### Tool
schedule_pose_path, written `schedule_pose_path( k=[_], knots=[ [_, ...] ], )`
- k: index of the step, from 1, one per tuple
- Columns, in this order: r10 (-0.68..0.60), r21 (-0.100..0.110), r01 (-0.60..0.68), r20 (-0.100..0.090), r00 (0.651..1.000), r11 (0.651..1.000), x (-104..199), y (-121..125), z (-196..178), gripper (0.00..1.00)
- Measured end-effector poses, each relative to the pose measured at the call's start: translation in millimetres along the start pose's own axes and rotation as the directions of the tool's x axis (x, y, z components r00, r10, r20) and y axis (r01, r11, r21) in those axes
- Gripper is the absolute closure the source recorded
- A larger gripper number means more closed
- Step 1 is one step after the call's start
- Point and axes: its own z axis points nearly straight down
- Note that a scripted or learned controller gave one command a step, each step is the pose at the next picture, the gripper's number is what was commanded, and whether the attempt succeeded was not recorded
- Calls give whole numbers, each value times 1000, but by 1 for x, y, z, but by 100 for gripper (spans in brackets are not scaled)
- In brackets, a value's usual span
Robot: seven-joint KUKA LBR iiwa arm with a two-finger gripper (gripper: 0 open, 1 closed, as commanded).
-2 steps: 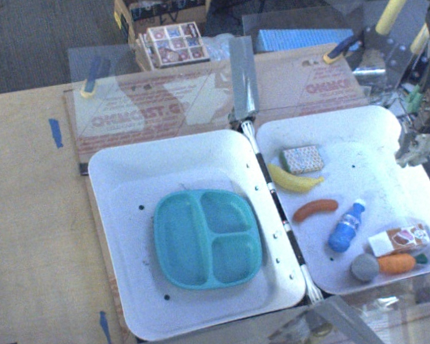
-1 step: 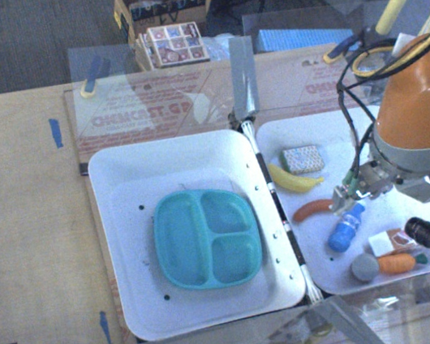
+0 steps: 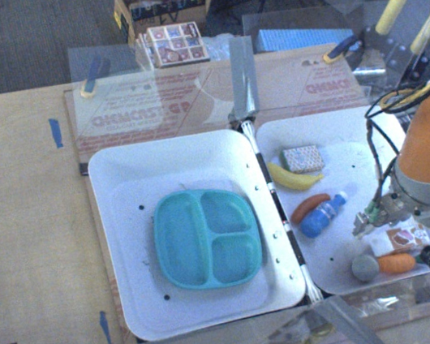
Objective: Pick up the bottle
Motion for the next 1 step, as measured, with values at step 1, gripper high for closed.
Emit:
schedule_pose_path(
  k=[1],
  knots=[
    [0, 0, 0, 0, 1000, 1000, 0, 0, 0, 0]
  ],
)
